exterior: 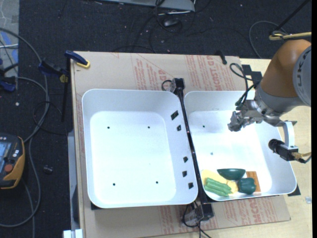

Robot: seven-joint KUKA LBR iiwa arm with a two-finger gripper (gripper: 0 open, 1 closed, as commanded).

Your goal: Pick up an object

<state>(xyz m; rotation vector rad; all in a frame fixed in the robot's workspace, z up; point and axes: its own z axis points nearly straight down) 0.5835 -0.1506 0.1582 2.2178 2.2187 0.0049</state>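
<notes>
Here, from above, we see the arm (285, 78) reaching in from the right, its orange band uppermost and the grey wrist bending down and leftward over the right bin (277, 148). The gripper (236, 123) hangs above the upper part of that bin, over bare white floor, and we cannot tell how its jaws stand; nothing shows between them. The objects lie well apart from it, clustered at the bin's near edge: a dark green bowl (231, 173), a green ridged piece (218, 187) just beside it, a teal lump (247, 185), a yellow sheet (210, 175) under them, and an orange block (253, 175). The left bin (94, 133) sits alongside, touching the right one.
</notes>
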